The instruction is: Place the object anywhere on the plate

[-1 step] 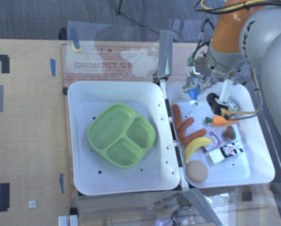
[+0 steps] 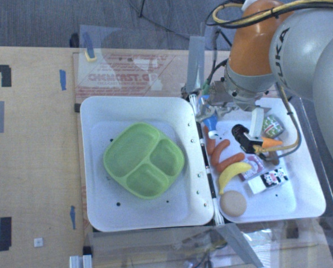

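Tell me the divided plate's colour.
The plate is plain light green; the camera view shows it best.

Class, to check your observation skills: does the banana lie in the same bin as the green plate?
No, the banana lies in the bin on the view's right, while the green plate sits in the other bin.

The 1 grey arm (image 2: 314, 49) reaches in from the far right, its orange band (image 2: 254, 35) above the wrist (image 2: 245, 88), the gripper (image 2: 212, 108) hanging low at its left end.
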Controlling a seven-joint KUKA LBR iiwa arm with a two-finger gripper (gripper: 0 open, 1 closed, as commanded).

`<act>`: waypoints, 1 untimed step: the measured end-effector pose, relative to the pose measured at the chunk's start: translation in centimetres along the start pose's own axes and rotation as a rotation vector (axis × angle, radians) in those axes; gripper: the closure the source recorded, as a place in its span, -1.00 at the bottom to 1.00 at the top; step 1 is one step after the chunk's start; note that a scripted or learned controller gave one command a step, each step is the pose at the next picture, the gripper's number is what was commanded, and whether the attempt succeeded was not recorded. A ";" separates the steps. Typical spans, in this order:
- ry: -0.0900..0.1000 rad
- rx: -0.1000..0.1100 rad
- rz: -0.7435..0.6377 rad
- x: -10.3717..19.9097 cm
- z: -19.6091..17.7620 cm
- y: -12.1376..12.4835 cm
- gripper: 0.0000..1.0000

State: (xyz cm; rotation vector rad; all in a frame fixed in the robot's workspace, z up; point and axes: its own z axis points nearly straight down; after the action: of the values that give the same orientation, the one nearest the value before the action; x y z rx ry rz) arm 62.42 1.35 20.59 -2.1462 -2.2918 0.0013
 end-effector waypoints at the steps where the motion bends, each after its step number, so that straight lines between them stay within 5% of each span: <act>1: 0.000 0.000 -0.051 5.8 2.2 -2.0 1.00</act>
State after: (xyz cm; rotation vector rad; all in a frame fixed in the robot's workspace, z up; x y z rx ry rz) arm 60.06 7.00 18.43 -2.0871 -2.3458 0.0015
